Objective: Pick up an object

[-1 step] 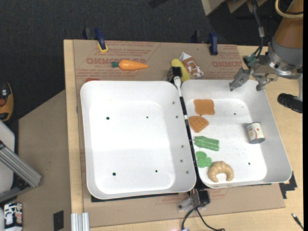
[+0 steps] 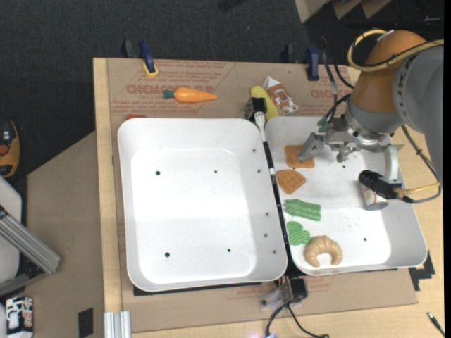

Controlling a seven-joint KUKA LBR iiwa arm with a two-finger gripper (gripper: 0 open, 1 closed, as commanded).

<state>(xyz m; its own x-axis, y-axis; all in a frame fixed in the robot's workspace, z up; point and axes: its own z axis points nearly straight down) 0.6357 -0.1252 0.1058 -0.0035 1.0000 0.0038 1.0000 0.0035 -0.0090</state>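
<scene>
Over the right bin (image 2: 394,255) the arm (image 2: 394,83) bends down from the right, orange band uppermost, its end effector (image 2: 331,145) low at the bin's far end; whether it is spread or pressed together, I cannot tell. Just beside it lies a cracker (image 2: 299,156); nearer are a waffle (image 2: 290,181), green pieces (image 2: 303,210) and a croissant (image 2: 323,250) against the near rim. The left bin (image 2: 134,189) has open floor. Beyond the bins, on the surface (image 2: 106,118), a carrot (image 2: 190,96) lies across red print, too faint to read.
</scene>
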